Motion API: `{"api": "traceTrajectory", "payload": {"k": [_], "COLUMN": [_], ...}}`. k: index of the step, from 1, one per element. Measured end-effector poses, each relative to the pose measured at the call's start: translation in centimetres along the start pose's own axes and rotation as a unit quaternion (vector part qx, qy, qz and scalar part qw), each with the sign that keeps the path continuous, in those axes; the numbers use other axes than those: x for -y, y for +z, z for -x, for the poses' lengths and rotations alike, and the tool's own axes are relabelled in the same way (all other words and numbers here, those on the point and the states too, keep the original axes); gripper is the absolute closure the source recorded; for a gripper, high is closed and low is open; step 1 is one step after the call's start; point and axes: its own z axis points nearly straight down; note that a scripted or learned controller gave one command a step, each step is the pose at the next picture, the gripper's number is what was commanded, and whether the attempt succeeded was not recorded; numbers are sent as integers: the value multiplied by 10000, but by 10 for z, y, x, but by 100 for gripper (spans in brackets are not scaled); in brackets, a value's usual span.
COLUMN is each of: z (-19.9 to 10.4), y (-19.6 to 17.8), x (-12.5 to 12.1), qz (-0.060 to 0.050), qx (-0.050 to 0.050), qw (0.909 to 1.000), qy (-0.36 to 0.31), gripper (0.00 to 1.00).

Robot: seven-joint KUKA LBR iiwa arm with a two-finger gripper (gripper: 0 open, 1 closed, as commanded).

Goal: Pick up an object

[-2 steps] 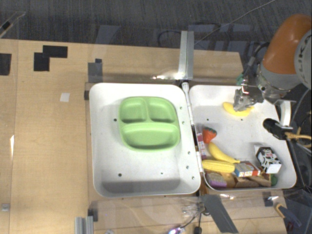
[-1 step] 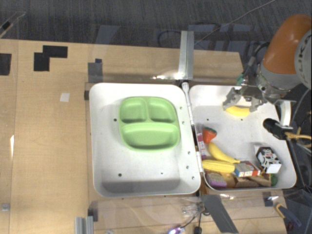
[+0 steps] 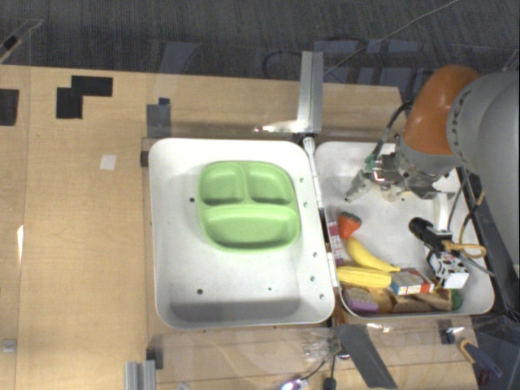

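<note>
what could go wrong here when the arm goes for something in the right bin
The banana, corn cob and small boxes lie packed together at the right bin's near end, so a grab may catch two things or slip off. The gripper hangs near the bin's far left wall and could clip it going down.

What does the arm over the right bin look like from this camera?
The bulky grey KUKA arm has rounded segments and a glossy orange band above the wrist. Thin dark cables run along the metallic gripper, which tapers to small silvery jaws.
</note>
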Motion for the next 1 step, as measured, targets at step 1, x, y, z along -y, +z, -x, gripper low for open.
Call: {"api": "traceTrajectory", "payload": {"k": [1], "z": [-20], "y": [-8], "x": [-42], "qz": [-45], "qx": [-7], "qw": [10000], "qy": [81], "gripper": [0]}}
